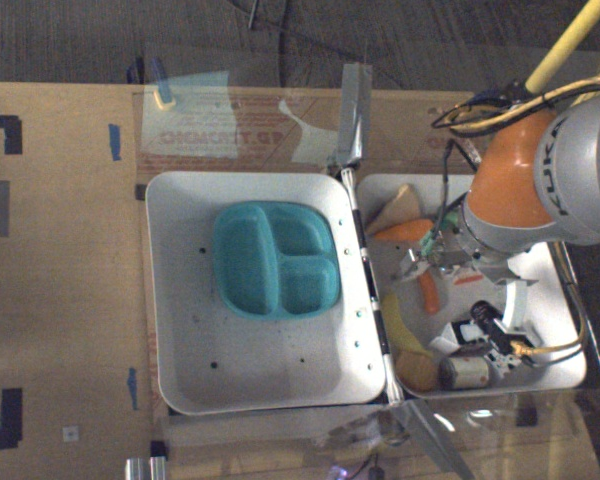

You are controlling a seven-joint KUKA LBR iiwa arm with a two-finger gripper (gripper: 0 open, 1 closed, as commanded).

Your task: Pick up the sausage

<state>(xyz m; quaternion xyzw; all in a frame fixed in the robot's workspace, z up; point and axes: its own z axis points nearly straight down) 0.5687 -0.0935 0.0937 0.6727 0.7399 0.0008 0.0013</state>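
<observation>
The sausage [429, 294], a short orange-red stick, lies on the floor of the right bin [560, 363], near the bin's middle. My gripper [430, 264] hangs just above the sausage's upper end, reaching in from the right under the orange-banded wrist. Its metal fingers look spread apart, and nothing shows held between them. The sausage's lower end points toward the bin's front.
In the right bin, a tan bread wedge [405, 204] and an orange carrot [404, 231] lie at the back left. A yellow banana [398, 326], a round tan thing [417, 369] and a small can [465, 372] lie at the front. The left bin [180, 348] holds a teal divided plate [276, 258].
</observation>
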